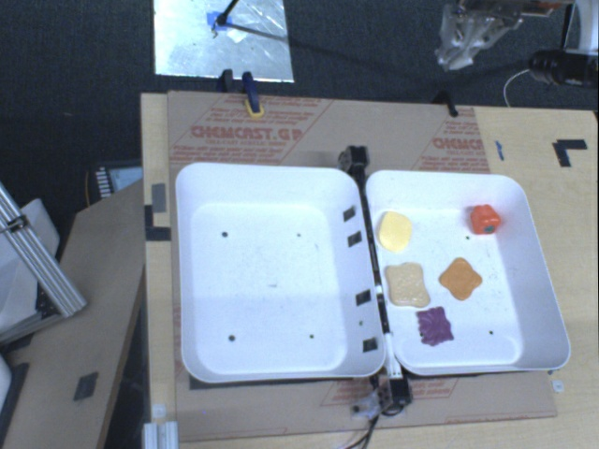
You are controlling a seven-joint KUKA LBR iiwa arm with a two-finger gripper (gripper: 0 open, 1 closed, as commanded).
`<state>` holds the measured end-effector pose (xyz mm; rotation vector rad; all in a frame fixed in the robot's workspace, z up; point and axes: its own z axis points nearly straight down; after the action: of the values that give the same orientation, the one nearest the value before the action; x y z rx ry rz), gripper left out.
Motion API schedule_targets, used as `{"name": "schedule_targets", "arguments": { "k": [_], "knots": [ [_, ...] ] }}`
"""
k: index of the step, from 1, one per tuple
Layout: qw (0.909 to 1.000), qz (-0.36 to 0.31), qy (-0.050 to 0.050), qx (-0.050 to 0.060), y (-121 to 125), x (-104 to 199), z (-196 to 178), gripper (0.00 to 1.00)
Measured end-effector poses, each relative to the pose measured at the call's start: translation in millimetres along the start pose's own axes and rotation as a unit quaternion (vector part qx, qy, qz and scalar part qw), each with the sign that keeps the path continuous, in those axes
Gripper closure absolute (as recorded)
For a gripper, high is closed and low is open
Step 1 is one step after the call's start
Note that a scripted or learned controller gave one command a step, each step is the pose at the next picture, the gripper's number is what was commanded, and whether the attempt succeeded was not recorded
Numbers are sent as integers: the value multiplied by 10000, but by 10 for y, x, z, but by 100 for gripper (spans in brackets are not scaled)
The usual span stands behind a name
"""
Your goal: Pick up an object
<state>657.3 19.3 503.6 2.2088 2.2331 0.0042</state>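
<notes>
The right bin (533,251) holds several small items: a pale yellow piece (394,231), a beige flat piece (407,284), an orange-brown piece (460,278), a purple piece (434,325) and a red-orange block (484,219) near the far right. My gripper (460,47) hangs high at the top right, well beyond the far rim of the bins and away from all the items. Nothing shows between its fingers.
The left bin (201,251) sits beside the right one, joined by a black-clipped seam. Both rest on a cardboard sheet (281,129). A shiny metal plate (223,24) lies on the dark floor at the back left.
</notes>
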Motion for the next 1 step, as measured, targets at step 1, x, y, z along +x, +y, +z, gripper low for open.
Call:
{"name": "schedule_targets", "arguments": {
  "k": [1],
  "knots": [
    [10000,-1,7,-21,120,662,-334,100]
  ]
}}
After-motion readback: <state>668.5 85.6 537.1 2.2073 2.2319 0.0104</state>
